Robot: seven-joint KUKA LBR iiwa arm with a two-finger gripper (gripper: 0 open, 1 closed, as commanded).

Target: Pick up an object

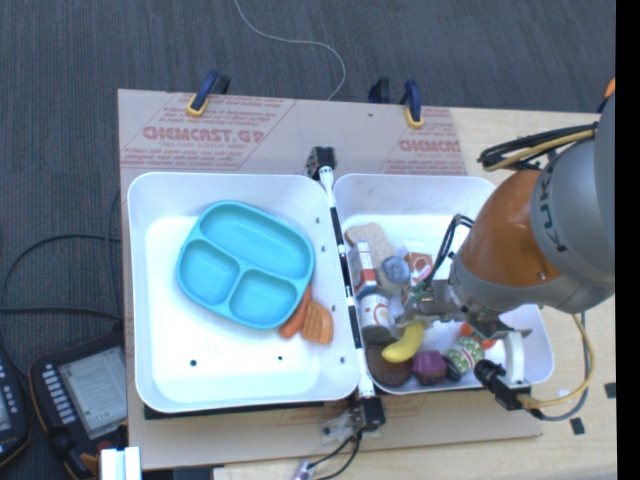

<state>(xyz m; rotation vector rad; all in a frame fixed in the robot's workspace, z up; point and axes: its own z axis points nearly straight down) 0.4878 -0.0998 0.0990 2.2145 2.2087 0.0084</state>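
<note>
The right bin [520,353] holds a pile of small things: a yellow banana [403,345], a purple piece [430,367], a green and red can [465,351], a brown round piece [389,369], a tin [376,313] and a slice of toast [368,236]. The arm's orange wrist band hangs over the middle of this bin. My gripper [428,303] is low in the pile, just above the banana and beside the tin. The wrist hides most of it.
The left bin [150,268] holds a blue divided plate [245,264] with an orange piece [310,321] at its lower right edge. A black ridge [340,258] separates the two bins. Cables loop off the arm at the right bin's near corner.
</note>
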